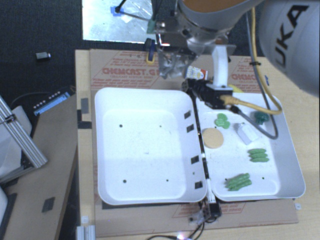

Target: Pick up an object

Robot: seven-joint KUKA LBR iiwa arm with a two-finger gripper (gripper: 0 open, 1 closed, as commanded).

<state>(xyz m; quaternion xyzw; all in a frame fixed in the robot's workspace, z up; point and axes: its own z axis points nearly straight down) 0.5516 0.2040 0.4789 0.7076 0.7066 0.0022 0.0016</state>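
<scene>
Up at the far edge of the table [125,71], end effector [172,66] hanging above the cardboard, behind the bins; blurred, so impossible to tell whether wide or narrow, and nothing visible in its grip. Over in the right bin [290,176]: tan disc [214,138] near the divider, green bean bundle [238,182] toward the front, another green pod [258,155] beside it, teal piece [260,117] and small white block [244,134] further back. Left bin [107,109] alongside, touching.

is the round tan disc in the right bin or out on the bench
In the bin. The tan disc lies flat on the floor of the right bin, close to the divider, with green pieces around it.
</scene>
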